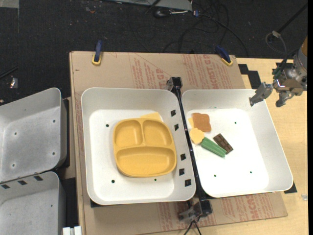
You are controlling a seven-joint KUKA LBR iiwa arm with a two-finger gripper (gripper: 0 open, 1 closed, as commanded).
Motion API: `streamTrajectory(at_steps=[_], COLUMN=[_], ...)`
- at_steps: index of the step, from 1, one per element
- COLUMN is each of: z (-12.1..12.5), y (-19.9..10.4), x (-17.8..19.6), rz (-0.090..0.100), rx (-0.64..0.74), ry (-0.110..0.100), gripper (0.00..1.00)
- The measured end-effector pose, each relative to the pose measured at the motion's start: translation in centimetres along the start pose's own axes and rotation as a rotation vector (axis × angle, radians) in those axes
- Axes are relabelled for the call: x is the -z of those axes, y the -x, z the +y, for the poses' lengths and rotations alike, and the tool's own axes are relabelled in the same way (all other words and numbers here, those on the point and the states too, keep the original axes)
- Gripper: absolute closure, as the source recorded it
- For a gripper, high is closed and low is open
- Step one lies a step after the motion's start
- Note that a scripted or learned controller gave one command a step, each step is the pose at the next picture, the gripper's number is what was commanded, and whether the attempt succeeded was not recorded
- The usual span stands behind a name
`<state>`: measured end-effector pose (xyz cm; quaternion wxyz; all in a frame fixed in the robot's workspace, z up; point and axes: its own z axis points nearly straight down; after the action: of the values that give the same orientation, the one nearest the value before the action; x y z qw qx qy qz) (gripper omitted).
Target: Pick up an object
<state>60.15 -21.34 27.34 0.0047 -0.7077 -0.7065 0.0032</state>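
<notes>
The green rectangular block [213, 147] lies in the right white bin [254, 180], left of its middle, touching a pale yellow piece [196, 135] on its far-left end and a dark brown bar [222, 142] just beside it on the right, with a flat orange-brown piece [201, 122] a little farther back. That tight cluster calls for a descent squarely over one piece, fingers straddling its narrow width. The pincer [270, 96] hangs over the bin's far right corner, well apart from the cluster, spread open with nothing in it, wrist coming in from the right.
</notes>
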Motion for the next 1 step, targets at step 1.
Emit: streamTrajectory(at_steps=[1], z=[0.21], y=[-0.09], x=[0.71], rz=[-0.003], rx=[0.003], ry=[0.012], gripper=[0.0])
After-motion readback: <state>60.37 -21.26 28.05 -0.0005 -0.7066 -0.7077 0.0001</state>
